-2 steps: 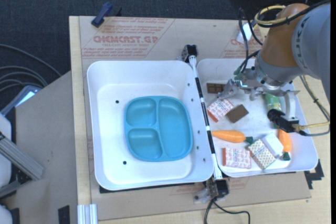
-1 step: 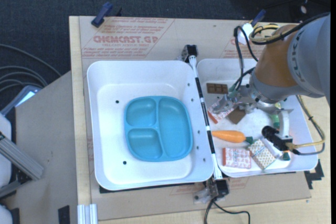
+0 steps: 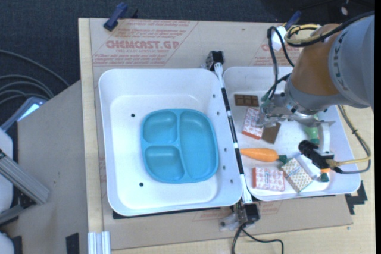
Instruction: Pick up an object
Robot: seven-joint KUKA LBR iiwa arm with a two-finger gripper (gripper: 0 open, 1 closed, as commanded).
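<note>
Objects for picking lie in the right-hand white bin point(image 3: 351, 182): an orange plastic carrot point(image 3: 259, 154) near the bin's left wall, a small red-and-white printed packet point(image 3: 268, 178) below it, a checked packet point(image 3: 296, 175) just beside that, another red-and-white packet point(image 3: 253, 124) higher up, a dark brown chocolate-like bar point(image 3: 245, 100) at the top, and a brown rectangular piece point(image 3: 271, 132) next to the upper packet. The print on the packets is too small to read.

Red lettering on the brown cardboard sheet point(image 3: 149, 41) under the bins reads "CHEMCAST GP" — it repeats, partly hidden, near the right bin.

Over the right bin, the grey arm's gripper point(image 3: 275, 118) hangs right above the brown piece and the upper packet, perhaps touching them. Whether it is open or closed cannot be made out, and nothing is plainly held.

A light blue three-compartment plastic plate point(image 3: 179, 145) sits in the left white bin point(image 3: 119, 92) — well apart from the gripper.
</note>
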